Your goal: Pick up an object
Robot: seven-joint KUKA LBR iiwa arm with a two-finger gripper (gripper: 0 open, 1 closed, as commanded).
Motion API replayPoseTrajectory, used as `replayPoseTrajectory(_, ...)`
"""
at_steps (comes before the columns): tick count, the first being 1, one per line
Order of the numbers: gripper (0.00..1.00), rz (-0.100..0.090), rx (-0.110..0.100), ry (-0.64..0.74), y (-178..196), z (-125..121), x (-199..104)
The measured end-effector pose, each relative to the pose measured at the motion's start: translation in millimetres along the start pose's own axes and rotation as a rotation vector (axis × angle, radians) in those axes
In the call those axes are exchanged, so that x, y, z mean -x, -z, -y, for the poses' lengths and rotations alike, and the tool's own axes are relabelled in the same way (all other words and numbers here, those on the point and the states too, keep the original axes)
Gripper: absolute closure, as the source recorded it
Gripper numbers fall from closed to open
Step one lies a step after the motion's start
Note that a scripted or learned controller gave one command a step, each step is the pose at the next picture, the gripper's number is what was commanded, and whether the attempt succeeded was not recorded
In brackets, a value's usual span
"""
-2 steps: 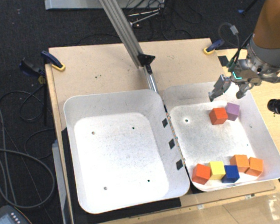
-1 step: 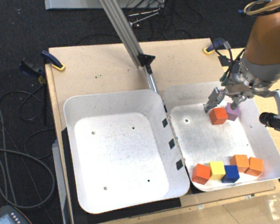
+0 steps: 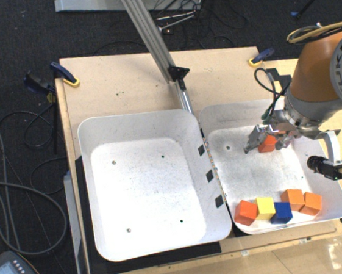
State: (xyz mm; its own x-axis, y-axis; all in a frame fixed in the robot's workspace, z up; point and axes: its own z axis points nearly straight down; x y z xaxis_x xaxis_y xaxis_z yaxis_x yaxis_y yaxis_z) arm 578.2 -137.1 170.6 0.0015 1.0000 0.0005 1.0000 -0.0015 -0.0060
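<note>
Gripper (image 3: 266, 143): over the upper part of the right bin (image 3: 240, 174), fingers closed about an orange block (image 3: 267, 144), which sits between them. Whether the block rests on the bin floor or hangs just above it cannot be told.

Arm (image 3: 318, 79): grey with an orange band, entering from the right and covering the right bin's upper right corner and part of its far rim.

Right bin, contents: five blocks in a row along the near wall. From left: orange cube (image 3: 246, 211), yellow cube (image 3: 265, 207), blue cube (image 3: 282, 212), orange cube (image 3: 294, 198), orange cube (image 3: 312, 202). Neighbours touch or nearly touch; the blue cube lies closest to the near rim. Floor between this row and the gripper is bare, as is the strip along the bin's left wall.

Left bin (image 3: 143, 185): white, floor speckled; its right rim butts against the right bin's left rim, with small black clips along the seam.

Bench (image 3: 122, 83): pale board, open strip beyond both bins. Blue and yellow clamps (image 3: 64, 73) at its far left corner, another (image 3: 259, 58) at far right. A slanting metal pole (image 3: 154, 40) crosses the far edge and ends at the seam between the bins.
</note>
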Motion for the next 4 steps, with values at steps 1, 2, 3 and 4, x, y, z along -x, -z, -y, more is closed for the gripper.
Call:
replayPoseTrajectory(1,0.00,0.000,0.001,0.001,-59.2,-8.2,-0.3)
replayPoseTrajectory(2,1.00,0.001,0.008,0.000,-44.9,-9.6,0.4)
replayPoseTrajectory(3,1.00,0.002,0.012,0.002,-1.5,-7.3,1.4)
replayPoseTrajectory(4,1.00,0.003,0.014,0.003,61.5,-10.2,6.9)
